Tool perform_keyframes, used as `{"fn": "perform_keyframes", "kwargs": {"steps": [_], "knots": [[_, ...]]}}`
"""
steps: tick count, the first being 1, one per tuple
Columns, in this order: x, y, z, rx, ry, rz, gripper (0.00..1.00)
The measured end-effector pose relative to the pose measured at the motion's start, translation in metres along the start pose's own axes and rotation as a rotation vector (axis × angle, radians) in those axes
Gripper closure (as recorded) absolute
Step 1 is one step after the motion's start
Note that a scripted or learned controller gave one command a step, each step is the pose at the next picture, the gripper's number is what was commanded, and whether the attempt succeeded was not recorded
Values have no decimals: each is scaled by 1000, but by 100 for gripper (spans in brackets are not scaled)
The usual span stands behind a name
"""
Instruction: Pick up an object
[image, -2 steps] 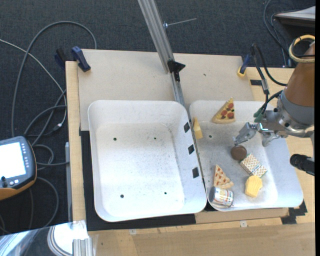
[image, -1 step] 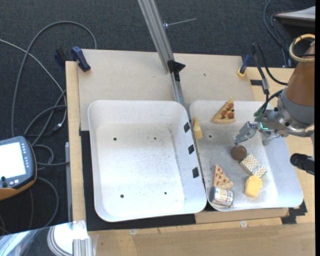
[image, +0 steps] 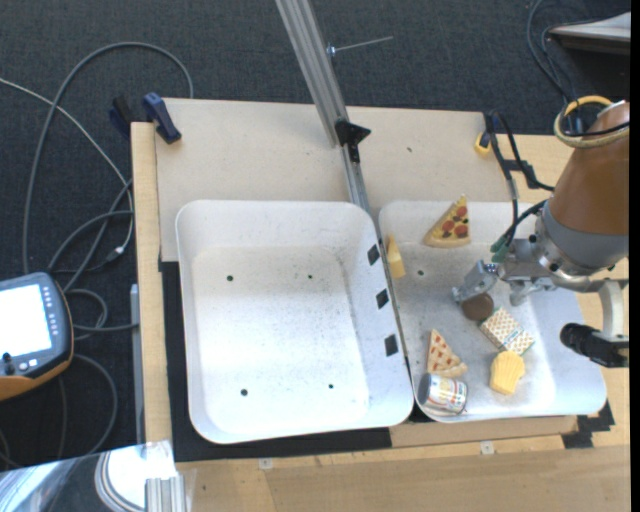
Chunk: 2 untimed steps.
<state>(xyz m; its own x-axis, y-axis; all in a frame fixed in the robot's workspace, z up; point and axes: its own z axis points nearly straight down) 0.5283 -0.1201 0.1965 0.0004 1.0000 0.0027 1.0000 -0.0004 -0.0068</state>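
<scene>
My gripper (image: 497, 291) hangs low over the middle of the right bin (image: 560, 400), below the arm's grey wrist and orange band. It looks open, with its two metal fingers spread apart. A small brown round object (image: 477, 307) lies just under the left finger (image: 470, 292), touching or nearly touching it, and not between the two. A checkered block (image: 503, 329) lies just in front of the gripper. Nothing shows held between the fingers.
Also in the right bin are a pizza slice (image: 448, 224) at the back, a second slice (image: 443, 353), a can (image: 443, 394) at the front left, and a yellow piece (image: 507, 373). A small yellow item (image: 396, 258) rests on the divide. The left bin (image: 200, 230) adjoins it.
</scene>
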Motion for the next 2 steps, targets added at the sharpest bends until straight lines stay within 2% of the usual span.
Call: {"fn": "perform_keyframes", "kwargs": {"steps": [1, 2], "knots": [[-7, -3, 46, 1, 0, 1, 0], [-8, -1, 95, -9, -4, 1, 0]]}}
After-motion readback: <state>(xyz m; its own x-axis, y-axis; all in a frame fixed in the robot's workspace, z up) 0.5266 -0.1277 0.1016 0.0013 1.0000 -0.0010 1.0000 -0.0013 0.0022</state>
